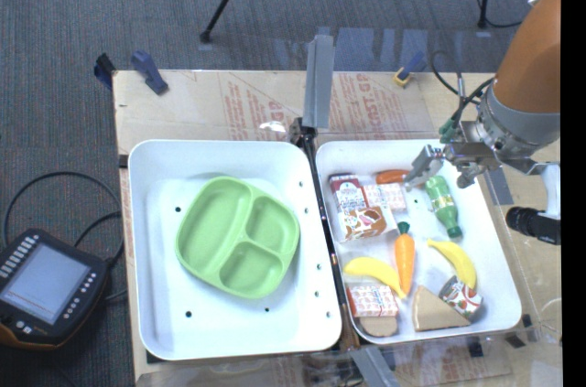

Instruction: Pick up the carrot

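The carrot (404,257) is orange with a green top and lies in the middle of the right bin (499,234), pointing toward the front edge between two bananas. My gripper (445,171) hangs over the far right part of that bin, well behind the carrot and to its right. It is open, with one grey finger (422,167) angled left and nothing between the fingers. A green bottle (443,204) lies just below it.
Around the carrot are yellow bananas (371,271) (455,259), snack cartons (364,220) (348,190), a sausage (392,177), a sandwich wedge (432,312) and a small carton (375,299). The left bin (151,193) holds a green divided plate (238,236).
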Motion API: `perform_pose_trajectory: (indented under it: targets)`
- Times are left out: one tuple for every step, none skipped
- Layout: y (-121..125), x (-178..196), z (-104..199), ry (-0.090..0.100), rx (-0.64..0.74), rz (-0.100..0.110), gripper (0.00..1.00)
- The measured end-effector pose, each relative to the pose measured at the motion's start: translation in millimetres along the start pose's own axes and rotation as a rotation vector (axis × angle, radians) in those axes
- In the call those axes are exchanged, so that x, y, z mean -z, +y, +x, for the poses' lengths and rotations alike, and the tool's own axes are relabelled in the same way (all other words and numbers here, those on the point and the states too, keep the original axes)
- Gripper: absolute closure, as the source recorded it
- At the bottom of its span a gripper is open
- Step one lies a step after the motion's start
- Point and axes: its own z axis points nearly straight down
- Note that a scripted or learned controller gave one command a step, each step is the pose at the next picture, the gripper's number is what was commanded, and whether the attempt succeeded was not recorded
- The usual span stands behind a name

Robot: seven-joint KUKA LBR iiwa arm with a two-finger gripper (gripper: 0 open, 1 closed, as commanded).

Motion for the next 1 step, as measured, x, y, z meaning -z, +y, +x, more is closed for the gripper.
perform_pose_trajectory:
  targets:
    - [-2.9,-141.4,6.3,0.002,-0.053,0.004,0.0]
